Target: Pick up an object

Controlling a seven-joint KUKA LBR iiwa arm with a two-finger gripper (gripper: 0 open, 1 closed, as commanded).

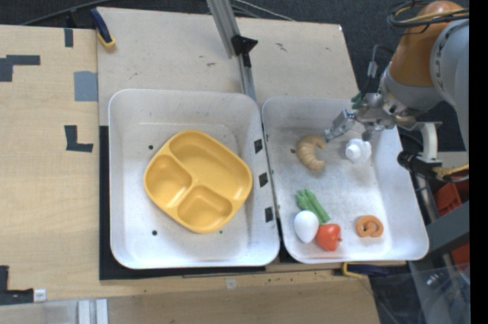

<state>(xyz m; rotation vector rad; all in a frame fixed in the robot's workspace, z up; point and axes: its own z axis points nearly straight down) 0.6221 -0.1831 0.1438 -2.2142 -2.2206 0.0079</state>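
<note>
I've got the end effector (pixel 352 133) low in the right bin (pixel 396 185), fingers spread wide beside the croissant (pixel 310 152) and over a small white object (pixel 355 151) (nothing gripped or lifted yet).

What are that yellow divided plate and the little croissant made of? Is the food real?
The yellow divided plate looks like moulded plastic: one even colour, soft sheen, rounded compartments. The croissant seems to be a toy, probably plastic or rubber, with a smooth tan surface and no crumbs; the view cannot settle which. The white bins look like matt plastic too.
</note>
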